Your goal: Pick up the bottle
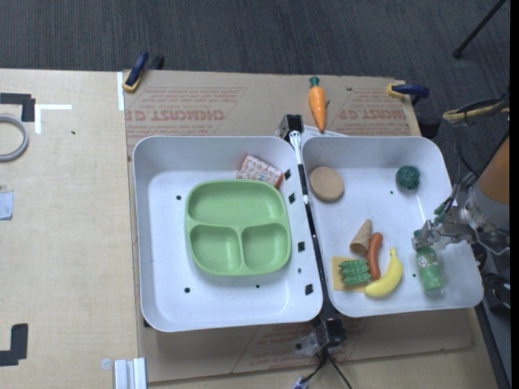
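The bottle (431, 270), a small green see-through one, lies in the right bin (381, 148), close to that bin's right wall and toward its near corner. The gripper (427, 238) reaches in from the right edge and sits just above the bottle's top end, touching or nearly touching it; whether the fingers are open, closed or around the bottle cannot be told from this view, since they are small and blurred against the white floor.

Left of the bottle lie a banana (387, 275), a red sausage-like piece (373, 254), a bunch of green beans (353, 271) on a yellow slab, and a cone (362, 236). Farther back sit a round tan cookie (327, 183) and a dark green ball (408, 177).

The left bin (154, 241) carries a green divided plate (238, 227) and a small printed packet (259, 169) behind it. A toy carrot (316, 102) rests on the cardboard sheet (186, 104) that covers the tabletop (65, 217) behind the bins.
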